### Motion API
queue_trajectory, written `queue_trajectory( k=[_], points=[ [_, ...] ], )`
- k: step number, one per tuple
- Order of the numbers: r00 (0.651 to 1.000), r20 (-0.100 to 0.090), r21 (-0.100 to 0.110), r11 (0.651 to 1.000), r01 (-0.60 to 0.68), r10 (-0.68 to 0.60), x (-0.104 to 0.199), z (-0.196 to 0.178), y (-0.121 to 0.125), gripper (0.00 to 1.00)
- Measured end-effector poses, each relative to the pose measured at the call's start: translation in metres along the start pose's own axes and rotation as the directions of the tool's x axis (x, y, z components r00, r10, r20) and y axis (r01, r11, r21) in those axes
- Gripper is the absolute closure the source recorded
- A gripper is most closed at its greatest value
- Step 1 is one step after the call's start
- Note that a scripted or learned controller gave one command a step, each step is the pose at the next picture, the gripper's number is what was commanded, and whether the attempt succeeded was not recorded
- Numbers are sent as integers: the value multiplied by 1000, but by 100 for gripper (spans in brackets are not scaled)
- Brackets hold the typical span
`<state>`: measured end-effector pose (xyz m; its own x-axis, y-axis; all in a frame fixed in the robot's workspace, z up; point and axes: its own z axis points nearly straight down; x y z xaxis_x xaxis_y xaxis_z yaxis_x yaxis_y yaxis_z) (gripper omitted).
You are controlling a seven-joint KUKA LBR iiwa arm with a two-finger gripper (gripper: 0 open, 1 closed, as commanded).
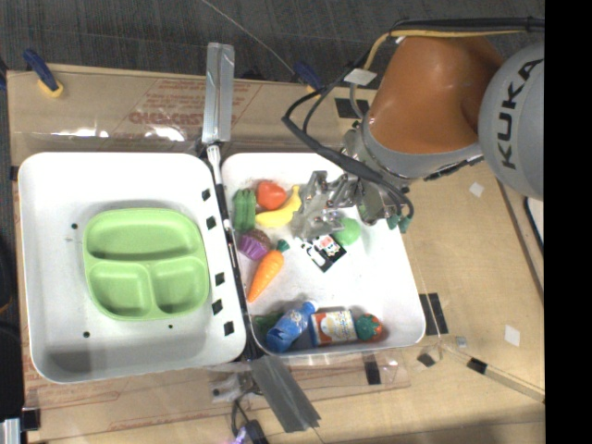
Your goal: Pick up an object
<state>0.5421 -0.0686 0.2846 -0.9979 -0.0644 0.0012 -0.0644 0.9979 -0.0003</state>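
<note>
Brown board covers the bench (481, 276), and two white bins sit side by side on it. From the camera above, the left bin (46, 248) holds a green tray (143, 262) with three little rooms. The right bin (402, 285) is full of toy food: a yellow banana (277, 216), a red tomato (271, 193), a green pepper (243, 207), a purple piece (252, 244), an orange carrot (265, 273) and a bottle (338, 326) lying down by the near wall. The claw (319, 213) hangs low in the right bin, just beside the banana's end. To do this step well, I think it should go straight down over one toy, like the banana, and not bump the others. The claw is a shiny jumble from up here, so I cannot tell how wide it is, or if it holds or touches any toy.
</note>
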Motion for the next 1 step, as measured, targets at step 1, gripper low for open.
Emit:
queue_trajectory(
  k=[1],
  points=[
    [959,-1,-1,959,283,-283,-11,86,-71,100]
  ],
)
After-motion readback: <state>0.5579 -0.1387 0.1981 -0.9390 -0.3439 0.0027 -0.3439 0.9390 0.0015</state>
